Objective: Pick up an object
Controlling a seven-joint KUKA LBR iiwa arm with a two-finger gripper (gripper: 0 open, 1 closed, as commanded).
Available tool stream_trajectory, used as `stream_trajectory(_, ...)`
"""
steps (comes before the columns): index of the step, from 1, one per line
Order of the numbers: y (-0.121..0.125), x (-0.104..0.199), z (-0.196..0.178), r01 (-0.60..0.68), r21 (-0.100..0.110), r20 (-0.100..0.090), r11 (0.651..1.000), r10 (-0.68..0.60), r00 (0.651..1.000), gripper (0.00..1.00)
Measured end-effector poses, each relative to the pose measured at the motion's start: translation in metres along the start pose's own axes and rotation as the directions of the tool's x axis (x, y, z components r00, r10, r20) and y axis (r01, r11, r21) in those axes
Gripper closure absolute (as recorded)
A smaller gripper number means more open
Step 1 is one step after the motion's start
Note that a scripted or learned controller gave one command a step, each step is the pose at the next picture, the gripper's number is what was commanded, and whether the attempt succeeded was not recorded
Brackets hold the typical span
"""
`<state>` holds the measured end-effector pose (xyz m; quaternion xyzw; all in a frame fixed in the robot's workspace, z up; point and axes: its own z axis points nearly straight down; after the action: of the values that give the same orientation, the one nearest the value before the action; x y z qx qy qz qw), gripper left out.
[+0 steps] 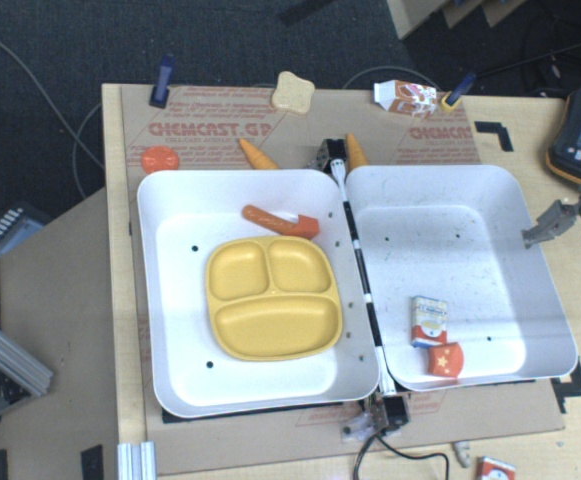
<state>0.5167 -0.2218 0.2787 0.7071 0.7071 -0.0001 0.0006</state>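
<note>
The gripper [555,223] sits at the right rim of the right bin [490,193], its grey fingers pointing in toward the bin; whether they are spread or closed cannot be told, and nothing is seen between them.

Nearest to it, below and to its left inside the right bin, lie two things touching each other: a small carton [429,318] with a pale face and a red and blue base, lying flat, and just below it a red ball-like toy [446,360] with a small yellow mark.

Farther to the gripper's left, in the left bin [170,298], rests one yellow divided plate [273,299] with three compartments, and just above it one orange-red sausage-shaped toy [281,222], lying across the bin floor.

Beyond the bins, up and left of the gripper on the cardboard bench top [210,128], lie two orange carrot-like pieces [258,155], one beige slice of toy bread [293,92], one orange disc [159,158], one crumpled white and red wrapper [406,97] and one blue clip [161,80]
</note>
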Motion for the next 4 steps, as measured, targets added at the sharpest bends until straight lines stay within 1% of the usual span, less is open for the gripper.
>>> stream_trajectory(1,-0.029,0.069,0.107,0.001,0.004,-0.002,1.0,-0.001,1.0,0.0)
stream_trajectory(2,-0.038,0.117,0.14,0.001,0.003,-0.002,1.0,-0.001,1.0,0.0)
stream_trajectory(3,-0.038,0.119,0.182,0.0,0.004,-0.002,1.0,0.0,1.0,0.0)
stream_trajectory(4,-0.038,0.119,0.172,-0.001,0.001,-0.001,1.0,0.001,1.0,1.0)
